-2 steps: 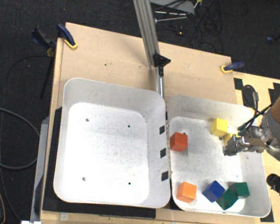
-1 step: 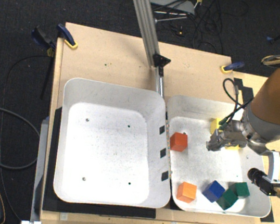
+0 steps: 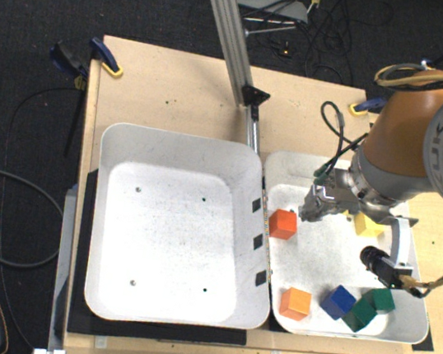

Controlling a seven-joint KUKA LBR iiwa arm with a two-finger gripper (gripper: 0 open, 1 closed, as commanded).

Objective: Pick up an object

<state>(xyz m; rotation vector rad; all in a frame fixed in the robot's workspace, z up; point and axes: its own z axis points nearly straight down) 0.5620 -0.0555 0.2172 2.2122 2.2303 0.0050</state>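
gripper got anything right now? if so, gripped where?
Nothing visibly held. The gripper hangs over the right bin, just right of the orange-red block, which lies on the bin floor apart from it.

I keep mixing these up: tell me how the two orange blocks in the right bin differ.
The darker orange block is redder and sits near the bin's left wall, close beside the hand. The lighter orange block is paler and lies near the front rim, by the blue block. Both are small cubes of similar size.
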